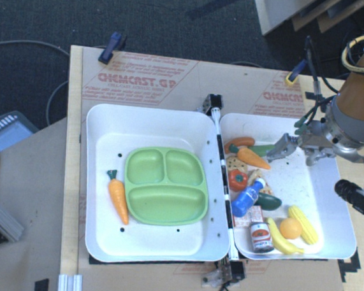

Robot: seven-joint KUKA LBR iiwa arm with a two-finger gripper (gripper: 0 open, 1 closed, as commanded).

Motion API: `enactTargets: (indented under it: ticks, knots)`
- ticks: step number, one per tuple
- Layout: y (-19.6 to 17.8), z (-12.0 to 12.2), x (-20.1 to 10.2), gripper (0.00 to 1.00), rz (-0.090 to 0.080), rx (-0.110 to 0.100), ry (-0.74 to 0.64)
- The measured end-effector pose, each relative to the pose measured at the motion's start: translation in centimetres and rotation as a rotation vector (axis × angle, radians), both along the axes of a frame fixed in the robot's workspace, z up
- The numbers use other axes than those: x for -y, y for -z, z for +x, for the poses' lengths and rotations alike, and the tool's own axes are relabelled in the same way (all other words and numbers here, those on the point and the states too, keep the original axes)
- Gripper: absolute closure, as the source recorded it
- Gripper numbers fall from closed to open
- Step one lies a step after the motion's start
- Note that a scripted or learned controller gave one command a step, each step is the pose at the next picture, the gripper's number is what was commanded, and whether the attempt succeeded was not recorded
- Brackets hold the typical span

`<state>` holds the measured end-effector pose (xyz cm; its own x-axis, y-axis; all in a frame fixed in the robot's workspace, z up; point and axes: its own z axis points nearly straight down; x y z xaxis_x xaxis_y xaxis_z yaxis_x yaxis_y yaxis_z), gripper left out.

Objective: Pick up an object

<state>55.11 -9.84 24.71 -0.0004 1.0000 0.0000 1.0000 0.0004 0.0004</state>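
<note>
Carrot point(253, 157) lies just left of the end effector point(284, 147), whose open-or-closed state I cannot tell.

Two bins point(100, 134), one green plate point(165, 186), two carrots point(118, 197), one blue bottle point(247, 196).

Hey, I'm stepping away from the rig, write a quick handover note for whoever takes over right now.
Gripper: over the back of the right bin, above the pile; whether anything is in the jaws cannot be told.
Right bin: a carrot nearest the gripper, a blue bottle, a tomato, a can, a banana, an orange and a corn cob.
Left bin: a green divided plate with a second carrot beside it.
Done: nothing visibly lifted.
Left: grasp one object and raise it.
</note>
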Motion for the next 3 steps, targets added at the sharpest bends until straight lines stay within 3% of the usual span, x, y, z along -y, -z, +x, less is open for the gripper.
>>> enactTargets:
  ticks: [1,2,3]
  knots:
    - [11.6,-3.1,1.0,0.00,-0.001,0.005,0.001]
    - [14.5,0.4,0.1,0.00,-0.001,-0.001,0.002]
    - [10.6,8.1,-0.4,0.00,-0.001,0.002,0.000]
